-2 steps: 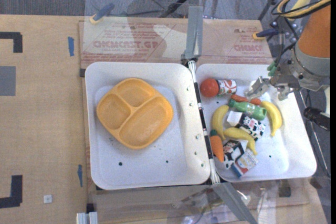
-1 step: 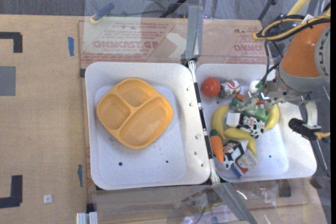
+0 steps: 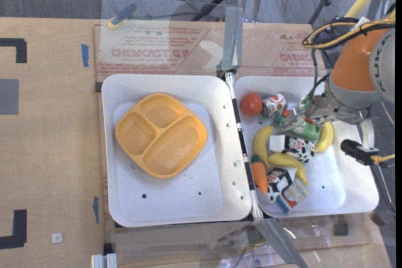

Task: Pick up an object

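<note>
Grey arm w/ orange band reaches into right white bin (image 3: pixel 358 194). Gripper (image 3: pixel 306 115) low over toy pile, near green item (image 3: pixel 309 132) and yellow bananas (image 3: pixel 267 142); finger state: cannot tell. Red ball (image 3: pixel 250 104) at bin's far left. Orange sectioned plate (image 3: pixel 161 134) in left white bin (image 3: pixel 125 198).

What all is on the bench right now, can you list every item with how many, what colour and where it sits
Shallow white plastic bins: two, white, side by side on the bench.
Divided orange plastic plate: one, orange, three compartments, middle of the left bin.
Round red ball: one, red, top left of the right bin.
Yellow toy bananas: three, yellow, middle of the right bin.
Orange toy carrot: one, orange, left edge of the right bin.
Black-and-white cow-print toy: one, centre of the right bin.
Small mixed packets: several, multicoloured, lower part of the right bin; too jumbled to count.
Grey arm with orange band: one, reaching in over the right bin.
Gripper: one, low over the pile.
</note>
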